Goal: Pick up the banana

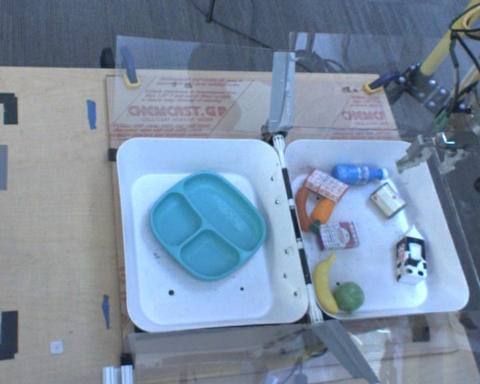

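Task not started as far as the view shows. Banana (325,282) lies in the right bin (448,294), near-left corner, close against the divider side wall, long axis running roughly near-far. A green round fruit, probably a lime or small apple (350,297), sits touching or just beside the banana's near end on its right.

Gripper (432,146) is at the far-right edge of the right bin, up near the rim, well apart from the banana. Too small and cluttered with cables to resolve, so cannot tell if the claw is released or clenched. Nothing is seen held by it.

Other stuff in the right bin: blue bottle (358,173) at the far side, small red-and-white box (326,185) left of it, carrot (322,211) and an orange-red piece just beside it near the divider, small printed packet (338,234) a bit nearer, tan carton (386,199) to the right, black-and-white cow-pattern milk carton (411,260) near the right side.

Left bin (136,166) holds a teal divided plate (208,225).

Left to do, all of it: travel across the bin toward the near-left corner, descend over the banana, close on it, lift. My guess is that the wall and the green fruit crowding the banana make the grasp tight.
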### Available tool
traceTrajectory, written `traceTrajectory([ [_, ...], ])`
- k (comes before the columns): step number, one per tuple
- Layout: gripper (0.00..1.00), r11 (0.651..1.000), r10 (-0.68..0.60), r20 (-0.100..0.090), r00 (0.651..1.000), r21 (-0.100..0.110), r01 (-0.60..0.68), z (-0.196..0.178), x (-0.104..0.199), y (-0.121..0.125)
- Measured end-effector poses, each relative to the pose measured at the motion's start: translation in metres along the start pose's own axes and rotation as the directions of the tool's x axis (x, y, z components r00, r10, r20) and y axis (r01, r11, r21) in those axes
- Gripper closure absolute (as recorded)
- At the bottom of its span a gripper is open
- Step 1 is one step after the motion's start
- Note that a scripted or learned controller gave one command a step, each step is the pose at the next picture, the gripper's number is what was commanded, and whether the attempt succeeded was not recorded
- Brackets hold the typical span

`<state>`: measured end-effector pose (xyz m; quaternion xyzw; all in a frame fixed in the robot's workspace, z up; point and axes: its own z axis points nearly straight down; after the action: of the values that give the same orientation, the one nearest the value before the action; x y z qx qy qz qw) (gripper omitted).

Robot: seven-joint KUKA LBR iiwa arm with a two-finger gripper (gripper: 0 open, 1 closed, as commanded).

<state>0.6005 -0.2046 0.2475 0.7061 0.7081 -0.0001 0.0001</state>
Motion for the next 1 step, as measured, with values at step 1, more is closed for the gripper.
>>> traceTrajectory([
  [1,0.00,0.995,-0.105,0.000,0.995,0.000,0.105,0.0883,0.0585,-0.0494],
])
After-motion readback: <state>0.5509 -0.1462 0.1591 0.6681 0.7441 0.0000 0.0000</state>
